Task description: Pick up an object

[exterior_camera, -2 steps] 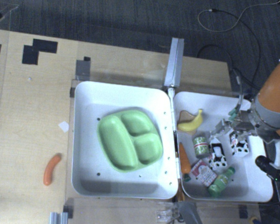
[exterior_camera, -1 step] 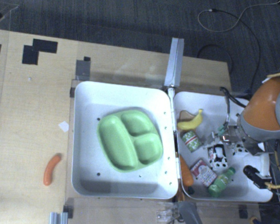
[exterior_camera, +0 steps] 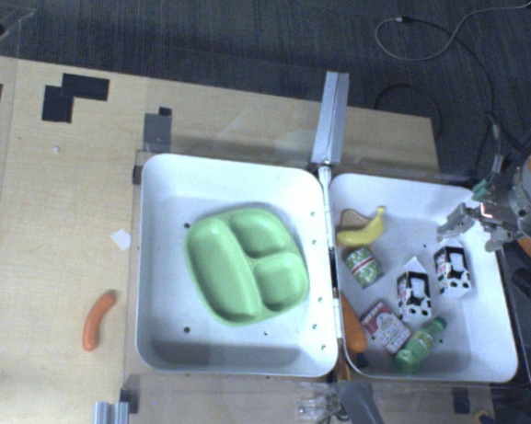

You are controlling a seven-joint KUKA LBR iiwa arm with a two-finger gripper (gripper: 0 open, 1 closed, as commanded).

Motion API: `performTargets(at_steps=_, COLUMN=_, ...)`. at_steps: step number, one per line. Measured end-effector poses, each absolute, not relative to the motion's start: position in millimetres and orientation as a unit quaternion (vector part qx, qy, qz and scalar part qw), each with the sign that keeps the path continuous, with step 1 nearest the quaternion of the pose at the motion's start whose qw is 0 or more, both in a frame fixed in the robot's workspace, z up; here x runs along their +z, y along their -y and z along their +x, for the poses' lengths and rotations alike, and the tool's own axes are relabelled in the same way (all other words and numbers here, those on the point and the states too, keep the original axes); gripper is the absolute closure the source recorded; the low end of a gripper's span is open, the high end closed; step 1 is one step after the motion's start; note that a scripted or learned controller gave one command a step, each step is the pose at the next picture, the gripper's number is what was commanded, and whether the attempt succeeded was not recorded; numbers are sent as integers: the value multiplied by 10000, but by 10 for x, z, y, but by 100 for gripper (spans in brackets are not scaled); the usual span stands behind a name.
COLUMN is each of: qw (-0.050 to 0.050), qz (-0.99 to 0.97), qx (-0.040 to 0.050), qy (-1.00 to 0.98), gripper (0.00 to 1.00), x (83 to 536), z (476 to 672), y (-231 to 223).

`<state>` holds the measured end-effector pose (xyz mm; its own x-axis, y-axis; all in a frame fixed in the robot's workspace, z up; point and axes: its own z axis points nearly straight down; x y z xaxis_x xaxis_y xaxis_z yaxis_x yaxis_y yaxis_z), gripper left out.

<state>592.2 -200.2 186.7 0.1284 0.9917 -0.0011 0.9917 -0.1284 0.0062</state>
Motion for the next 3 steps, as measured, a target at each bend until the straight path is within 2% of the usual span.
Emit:
performTargets(at_steps=1, qw=37, qz=7493, qx=25, qy=-6623, gripper=0, x=1031, z=5815, y=1961)
performTargets(at_steps=2, qw=57, qz=7485, qx=41, qy=-6631, gripper=100, x=1147, z=5835, y=1953)
performTargets(at_steps=3, qw=28, qz=7751, qx=21, qy=-6319, gripper=100, x=2288, z=6080, y=1477)
